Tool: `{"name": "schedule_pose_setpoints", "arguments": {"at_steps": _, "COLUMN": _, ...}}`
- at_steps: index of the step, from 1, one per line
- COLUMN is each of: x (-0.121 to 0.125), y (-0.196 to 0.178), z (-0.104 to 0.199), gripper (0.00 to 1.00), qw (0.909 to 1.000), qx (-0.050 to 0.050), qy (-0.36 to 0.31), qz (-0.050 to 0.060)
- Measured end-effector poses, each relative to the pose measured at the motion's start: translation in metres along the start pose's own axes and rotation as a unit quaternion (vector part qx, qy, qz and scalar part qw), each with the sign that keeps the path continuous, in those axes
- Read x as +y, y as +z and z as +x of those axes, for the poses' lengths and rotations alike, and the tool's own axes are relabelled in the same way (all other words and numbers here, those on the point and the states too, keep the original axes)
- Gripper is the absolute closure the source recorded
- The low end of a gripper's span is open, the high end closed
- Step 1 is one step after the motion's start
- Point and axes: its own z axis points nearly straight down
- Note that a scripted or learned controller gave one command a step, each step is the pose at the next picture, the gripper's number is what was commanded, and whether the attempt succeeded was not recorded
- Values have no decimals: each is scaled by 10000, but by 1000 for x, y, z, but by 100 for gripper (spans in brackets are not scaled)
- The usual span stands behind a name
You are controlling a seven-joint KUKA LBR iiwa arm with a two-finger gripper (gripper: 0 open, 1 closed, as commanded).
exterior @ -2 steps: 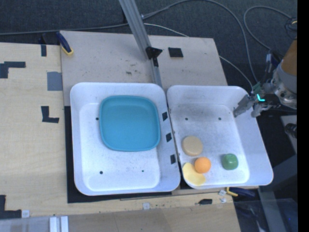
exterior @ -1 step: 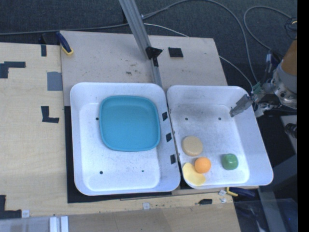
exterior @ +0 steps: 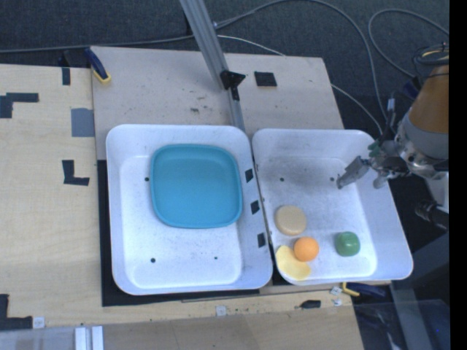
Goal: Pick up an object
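The right bin [exterior: 379, 217] holds a beige round piece [exterior: 290, 219], an orange ball [exterior: 306, 249], a yellow piece [exterior: 290, 267] and a green object [exterior: 347, 243], all toward its front. My gripper [exterior: 362, 180] hangs over the right bin's right side, above and behind the green object. It is open, with nothing between its fingers. A square blue plate [exterior: 195, 184] lies in the left bin [exterior: 128, 217].
A grey metal pole [exterior: 211, 42] slants down from the top to the gap between the bins. Cables loop across the dark floor at the top right. The wooden bench top stretches to the left, with tape marks on it.
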Motion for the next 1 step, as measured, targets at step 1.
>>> {"name": "schedule_pose_setpoints", "arguments": {"at_steps": 1, "x": -6, "y": 50, "z": 9, "gripper": 0, "qw": 10000, "qx": 2, "qy": -1, "qz": 4}}
